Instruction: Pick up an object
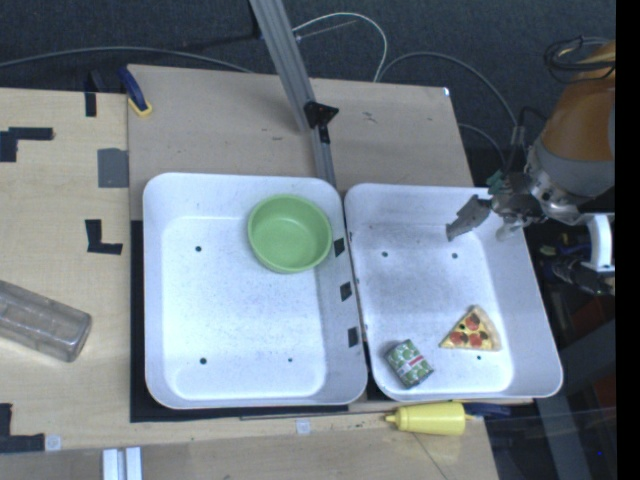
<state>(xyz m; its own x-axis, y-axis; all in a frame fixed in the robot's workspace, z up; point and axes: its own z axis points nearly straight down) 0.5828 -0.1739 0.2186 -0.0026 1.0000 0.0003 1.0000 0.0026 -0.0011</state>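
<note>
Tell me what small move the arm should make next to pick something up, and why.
Probably move the pincer along the right bin toward the pizza slice toy. The pincer hangs over the bin's far right part, with nothing between its fingers, and the slice lies flat and apart from the small green can.

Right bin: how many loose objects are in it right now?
2. A pizza slice toy near the front right, and a small green can left of it, at the front edge.

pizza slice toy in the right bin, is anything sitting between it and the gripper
Nothing visible does. The gripper is over the right bin's far side, and only bare bin floor separates it from the pizza slice. The green can lies off to one side.
</note>
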